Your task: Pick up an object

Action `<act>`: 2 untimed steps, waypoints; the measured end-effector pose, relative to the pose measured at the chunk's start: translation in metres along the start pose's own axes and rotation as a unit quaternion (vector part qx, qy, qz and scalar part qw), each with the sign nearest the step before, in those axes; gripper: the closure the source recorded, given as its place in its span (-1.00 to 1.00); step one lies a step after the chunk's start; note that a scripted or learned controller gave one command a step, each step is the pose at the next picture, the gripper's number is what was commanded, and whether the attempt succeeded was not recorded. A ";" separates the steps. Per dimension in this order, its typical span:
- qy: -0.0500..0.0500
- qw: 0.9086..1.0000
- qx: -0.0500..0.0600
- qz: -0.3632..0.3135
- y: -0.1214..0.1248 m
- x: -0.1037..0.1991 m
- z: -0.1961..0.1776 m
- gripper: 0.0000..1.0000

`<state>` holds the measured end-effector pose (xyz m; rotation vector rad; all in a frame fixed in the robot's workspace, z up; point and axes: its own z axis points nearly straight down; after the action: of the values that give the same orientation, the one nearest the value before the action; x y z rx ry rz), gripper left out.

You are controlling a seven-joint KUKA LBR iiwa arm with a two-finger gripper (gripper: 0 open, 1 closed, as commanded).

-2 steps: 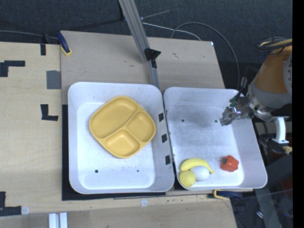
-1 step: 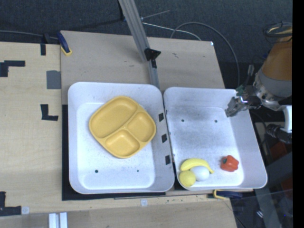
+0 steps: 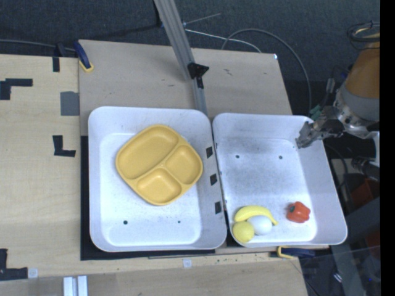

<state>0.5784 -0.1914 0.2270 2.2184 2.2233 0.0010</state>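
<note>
Currently, the gripper is being held over the far right edge of the right bin; whether it is open cannot be told. A banana, lemon, white egg and red pepper are lying along its near edge.
</note>
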 end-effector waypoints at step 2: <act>0.001 1.000 0.001 -0.003 -0.007 0.118 -0.003 1.00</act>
<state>0.5709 -0.0738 0.2303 2.2150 2.2312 0.0016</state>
